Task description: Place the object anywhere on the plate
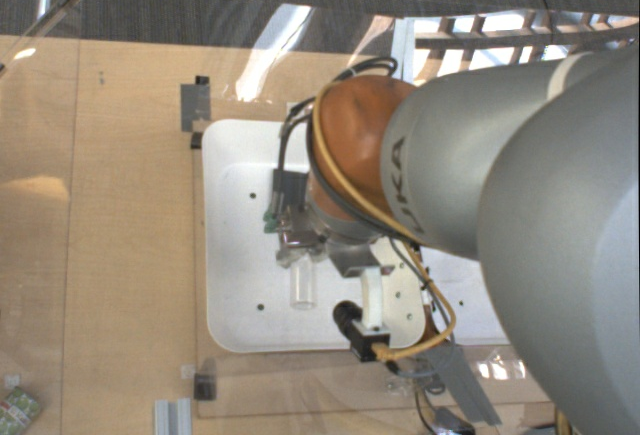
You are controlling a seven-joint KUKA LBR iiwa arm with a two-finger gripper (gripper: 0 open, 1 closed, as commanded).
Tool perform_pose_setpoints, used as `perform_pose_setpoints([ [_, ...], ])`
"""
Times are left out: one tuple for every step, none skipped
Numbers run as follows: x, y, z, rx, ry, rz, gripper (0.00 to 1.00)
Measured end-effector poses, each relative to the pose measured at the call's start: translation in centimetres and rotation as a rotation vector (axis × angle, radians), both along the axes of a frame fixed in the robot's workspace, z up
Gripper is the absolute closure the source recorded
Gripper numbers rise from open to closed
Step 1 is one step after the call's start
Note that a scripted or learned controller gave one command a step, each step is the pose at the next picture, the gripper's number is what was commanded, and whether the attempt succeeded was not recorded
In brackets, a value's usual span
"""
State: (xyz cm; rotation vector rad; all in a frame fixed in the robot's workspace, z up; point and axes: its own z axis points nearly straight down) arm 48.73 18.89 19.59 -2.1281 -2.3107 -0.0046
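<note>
White bin (232,223): shallow moulded tray with rounded corners, smooth and matte, a few small dark dots on its floor; it sits on a pale wood-grain bench (100,253).
Object: a small clear cylinder (302,289), glassy or plastic, nearly see-through against the white floor, so its edges are hard to read. It appears to stand or lie on the bin floor, at the near middle of the left bin.
Gripper (297,248): a metal and dark-plastic head under the wrist, hanging right above the cylinder's far end. Whether it is spread, closed, or clamped on the cylinder I cannot tell; the wrist hides that.
Arm (520,213): smooth grey casing with a glossy orange band (355,138), cables looped round it. It covers most of the right side of the scene.
Plate: I cannot pick one out; it may lie under the arm.
Risk, slip: a smooth round cylinder offers little bite, so a pinch off its axis could squirt it sideways or let it roll.
Risk, missed grasp: the transparent body gives weak contrast, so the descent may land beside it and close on nothing.
Risk, placement: if it is released on its side, it could roll off the plate.
</note>
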Motion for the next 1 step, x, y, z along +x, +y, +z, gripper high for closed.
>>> perform_pose_setpoints([
  [0.22, 0.01, 1.05, 0.002, -0.005, -0.001, 1.0],
])
